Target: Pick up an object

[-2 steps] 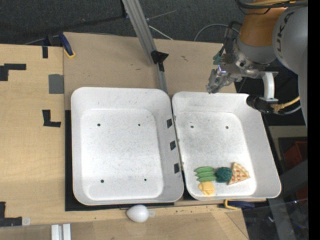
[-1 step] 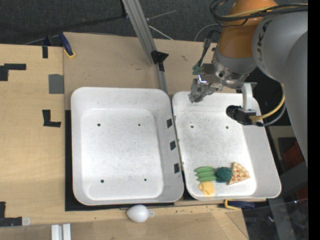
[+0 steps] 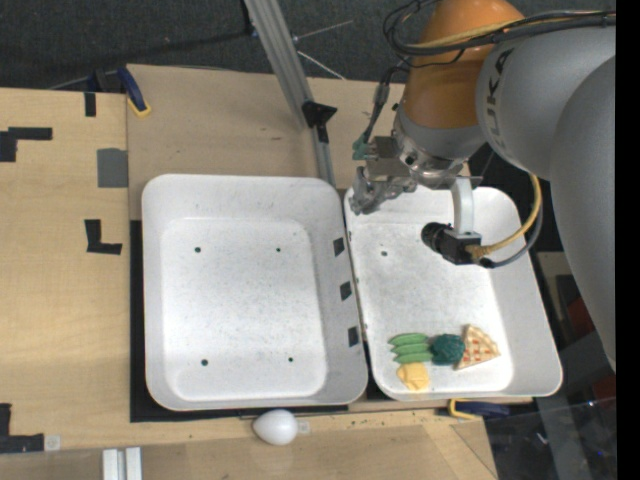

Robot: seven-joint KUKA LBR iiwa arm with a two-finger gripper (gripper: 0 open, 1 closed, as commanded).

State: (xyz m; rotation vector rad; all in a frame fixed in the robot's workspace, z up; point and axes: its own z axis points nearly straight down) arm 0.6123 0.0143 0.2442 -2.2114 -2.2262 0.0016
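1. Near edge of the bench (image 3: 60, 368): a white egg-shaped object (image 3: 275, 427) lies outside both bins, just in front of the left bin (image 3: 160, 268). It is not within the arm's present working area.
2. Right bin (image 3: 520, 368), near corner: four small items lie clustered and touching or nearly so. These are a green pod-like piece (image 3: 407, 344), a yellow piece (image 3: 413, 375) just in front of it, a dark green broccoli-like piece (image 3: 447, 348) and a pizza-slice piece (image 3: 479, 347) at the right. All rest on the bin floor, ungrasped.
3. Right bin, far end: the gripper (image 3: 368, 200) hangs over the far left corner, beside the wall shared with the left bin and well apart from the cluster. Nothing is visible between its fingers; whether they are spread or closed cannot be told from this angle.
4. Assessment: no pick is achieved. In my judgement the arm must travel to the near corner, descend on one item, close and lift. The tight clustering could spoil a clean grasp.
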